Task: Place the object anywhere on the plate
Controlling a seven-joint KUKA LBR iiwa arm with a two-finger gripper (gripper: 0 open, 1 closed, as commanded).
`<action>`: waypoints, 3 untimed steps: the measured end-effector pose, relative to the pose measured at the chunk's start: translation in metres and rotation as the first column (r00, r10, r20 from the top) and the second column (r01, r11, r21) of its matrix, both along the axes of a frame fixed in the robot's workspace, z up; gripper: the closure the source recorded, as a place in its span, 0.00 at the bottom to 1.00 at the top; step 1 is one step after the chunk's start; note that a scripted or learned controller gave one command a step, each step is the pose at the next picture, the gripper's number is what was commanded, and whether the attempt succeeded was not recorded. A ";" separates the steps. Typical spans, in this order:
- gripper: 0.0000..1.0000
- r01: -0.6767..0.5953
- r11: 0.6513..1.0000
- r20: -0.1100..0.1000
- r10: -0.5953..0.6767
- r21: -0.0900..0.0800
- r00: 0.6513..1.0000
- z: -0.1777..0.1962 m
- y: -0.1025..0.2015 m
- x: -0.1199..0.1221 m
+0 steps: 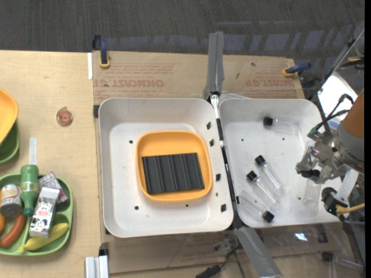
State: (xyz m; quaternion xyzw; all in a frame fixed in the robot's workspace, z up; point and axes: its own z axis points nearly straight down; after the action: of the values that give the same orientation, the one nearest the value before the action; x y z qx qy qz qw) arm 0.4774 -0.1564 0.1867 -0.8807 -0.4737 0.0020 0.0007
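An orange plate with a dark ribbed slab on it lies in the left bin. Several clear vials with black caps lie in the right bin: one at the back, two crossing in the middle, one near the front. My gripper hangs over the right bin's right side. Another clear vial stands just below it, against the bin's right wall. I cannot see whether the gripper touches that vial.
The bins' shared wall runs between plate and vials. On the wooden table to the left stand a green tray of toy food, a yellow bowl and a small pink disc. Cables hang by the arm.
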 end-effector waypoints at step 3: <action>1.00 -0.659 0.753 0.003 0.659 -0.001 0.753 0.143 -0.039 0.142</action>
State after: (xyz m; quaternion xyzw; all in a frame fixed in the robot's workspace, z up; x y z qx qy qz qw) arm 0.6192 -0.1954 0.3297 -0.6578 -0.7532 0.0009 -0.0007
